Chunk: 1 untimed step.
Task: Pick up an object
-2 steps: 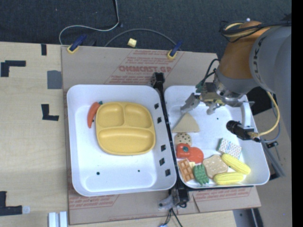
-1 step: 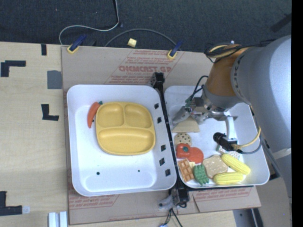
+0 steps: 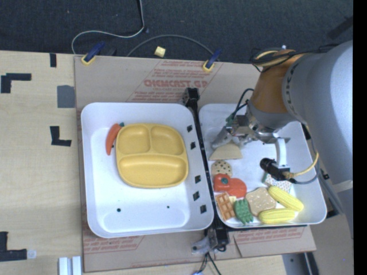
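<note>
A: Left to right, with counts. What's in the left bin (image 3: 97,153)?

B: Two items. One orange carrot-shaped toy (image 3: 112,138) lying by the bin's left wall, and just right of it, one yellow divided plate (image 3: 152,154) with three compartments. The carrot touches or nearly touches the plate's left rim; I cannot tell which.

A: Behind the bins?

B: Two blue-and-yellow clamps on the cardboard sheet (image 3: 166,79), one at each upper corner, and one small yellow block (image 3: 160,51) on the dark floor between them.

A: The right bin (image 3: 309,208)?

B: Toy food crowded toward its near side. One tan wedge (image 3: 226,152) near the top left of the pile, one spotted cookie (image 3: 221,168) under it, one red tomato (image 3: 229,184) with a green cap below that. Along the near wall: one orange waffle piece (image 3: 224,205), one green piece (image 3: 243,211), one tan cracker (image 3: 260,199), then two yellow corn cobs (image 3: 281,207), one stacked behind the other. One red-checked piece (image 3: 280,184) peeks out above the corn.

A: And the tool?

B: One gripper (image 3: 229,137), low over the right bin's far left part, right above the tan wedge. Fingertips look splayed apart, released, nothing between them. The grey arm fills the right of the view.
</note>
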{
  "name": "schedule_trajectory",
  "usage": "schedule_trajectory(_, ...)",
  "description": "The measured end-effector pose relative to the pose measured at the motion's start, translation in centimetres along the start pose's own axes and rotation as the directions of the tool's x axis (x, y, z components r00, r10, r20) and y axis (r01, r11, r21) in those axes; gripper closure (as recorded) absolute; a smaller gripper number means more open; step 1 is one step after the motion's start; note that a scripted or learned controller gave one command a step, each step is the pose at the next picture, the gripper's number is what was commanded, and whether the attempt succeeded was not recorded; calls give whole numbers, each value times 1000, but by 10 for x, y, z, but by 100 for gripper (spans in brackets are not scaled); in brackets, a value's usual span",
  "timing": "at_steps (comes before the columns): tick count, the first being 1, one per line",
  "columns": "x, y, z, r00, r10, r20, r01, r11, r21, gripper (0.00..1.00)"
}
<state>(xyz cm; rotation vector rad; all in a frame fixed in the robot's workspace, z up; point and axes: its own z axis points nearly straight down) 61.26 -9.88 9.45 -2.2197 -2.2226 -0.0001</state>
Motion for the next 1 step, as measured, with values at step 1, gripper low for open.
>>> schedule_trajectory(1, 92, -7, -96, 1000, -7, 0, 7, 1000, -7, 100)
